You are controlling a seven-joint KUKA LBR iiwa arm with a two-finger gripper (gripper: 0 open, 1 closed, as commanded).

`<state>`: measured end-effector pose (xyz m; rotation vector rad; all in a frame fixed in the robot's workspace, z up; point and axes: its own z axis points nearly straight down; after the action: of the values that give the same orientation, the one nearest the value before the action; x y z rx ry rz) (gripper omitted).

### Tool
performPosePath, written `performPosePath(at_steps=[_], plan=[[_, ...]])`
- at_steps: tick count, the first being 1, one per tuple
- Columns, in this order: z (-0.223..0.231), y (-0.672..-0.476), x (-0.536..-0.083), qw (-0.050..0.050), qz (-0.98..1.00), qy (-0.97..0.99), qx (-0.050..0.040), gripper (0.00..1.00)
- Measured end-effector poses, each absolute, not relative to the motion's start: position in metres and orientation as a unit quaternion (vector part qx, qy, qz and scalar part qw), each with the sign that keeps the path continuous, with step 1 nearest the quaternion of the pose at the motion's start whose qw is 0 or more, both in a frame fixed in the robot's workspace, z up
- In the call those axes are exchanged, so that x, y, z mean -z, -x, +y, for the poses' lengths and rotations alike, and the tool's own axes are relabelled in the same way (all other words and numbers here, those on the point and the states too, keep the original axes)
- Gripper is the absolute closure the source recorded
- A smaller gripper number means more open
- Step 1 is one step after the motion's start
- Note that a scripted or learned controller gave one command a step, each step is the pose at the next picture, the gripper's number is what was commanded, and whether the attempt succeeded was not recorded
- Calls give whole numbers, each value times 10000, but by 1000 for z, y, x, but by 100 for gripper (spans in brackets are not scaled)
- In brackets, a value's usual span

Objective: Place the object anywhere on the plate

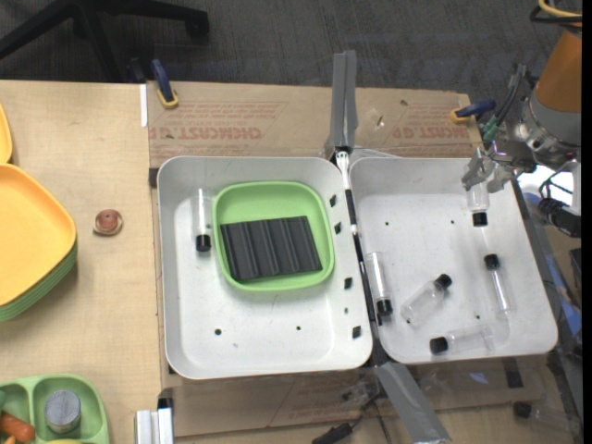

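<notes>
A: Camera view: where is the gripper (481,181) placed, and is anything carried?

B: It is seen at the upper right, over the far right corner of the right bin (416,340). A clear vial with a black cap (478,206) hangs upright beneath it and appears to be clamped between the closed fingers, above the bin floor.

A: What else is found in that bin?

B: Four more clear vials are scattered on the floor: one along the left wall (377,285), one near the middle (427,298), one by the right side (496,283), one at the front (462,342).

A: And the plate?

B: A green plate (271,203) is set in the left bin (259,345), with a dark ribbed mat (270,248) laid on it. Another vial (202,220) lies just beside the plate's left rim.

A: How should the step be done well?

B: By judgement, the vial should be carried high across the divider between the bins, lowered over the plate's middle, and released only when close to the mat, so rolling off is avoided.
</notes>
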<state>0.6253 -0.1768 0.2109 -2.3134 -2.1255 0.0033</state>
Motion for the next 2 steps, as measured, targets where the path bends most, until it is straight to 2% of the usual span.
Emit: performPosePath(at_steps=[1,2], plan=[[-177,-625,-211,-1,-6765,7364,-10,0],[-163,-601,-235,8,-6097,7927,-13,0]])
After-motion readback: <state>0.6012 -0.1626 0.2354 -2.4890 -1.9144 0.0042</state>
